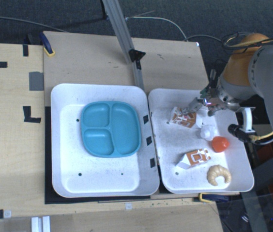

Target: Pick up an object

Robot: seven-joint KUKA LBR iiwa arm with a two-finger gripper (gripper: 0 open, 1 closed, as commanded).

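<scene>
Robot end effector [198,105], fingers spread narrowly, reaches an orange-and-white snack packet [183,117] in the right bin [168,175].

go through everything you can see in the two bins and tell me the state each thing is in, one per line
Blue divided plate: flat in the left bin, right way up, compartments bare.
Upper snack packet: lying flat in the right bin, at the end effector tip.
Lower small carton: lying on its side.
Red ball: resting free.
Croissant: resting near the front corner.
White lump: resting; too blurred to identify.
</scene>
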